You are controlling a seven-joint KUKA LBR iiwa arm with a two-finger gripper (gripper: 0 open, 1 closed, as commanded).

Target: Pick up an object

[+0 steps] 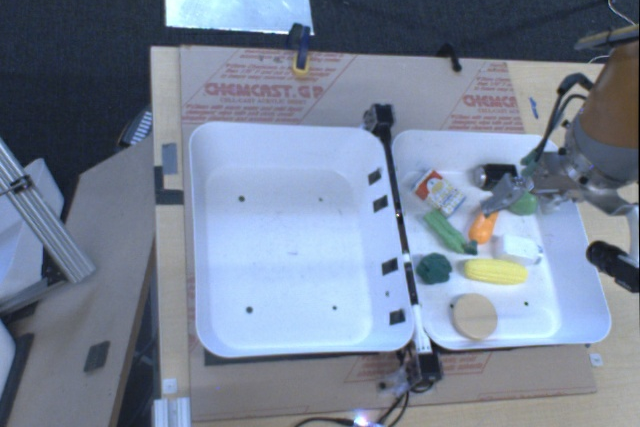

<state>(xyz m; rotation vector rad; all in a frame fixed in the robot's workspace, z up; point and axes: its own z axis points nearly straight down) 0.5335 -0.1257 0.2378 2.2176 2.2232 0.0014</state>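
Over the right bin (pixel 575 315), near its far right side, the pincer (pixel 505 197) hangs at the end of the grey arm (pixel 600 155), and whether it grips anything I cannot tell, since its tip merges with the objects under it. Just beside its tip lie a green piece (pixel 523 205) and an orange carrot-like piece (pixel 482 227); to its left sit a red-and-white packet (pixel 440 191) and a long green vegetable (pixel 447 232). Nearer the camera from the pincer lie a white block (pixel 522 248), a yellow corn cob (pixel 495 271), a dark green lump (pixel 433 267) and a tan wooden disc (pixel 474 317), while the left bin (pixel 290 235) lies well apart on the table (pixel 250 75).
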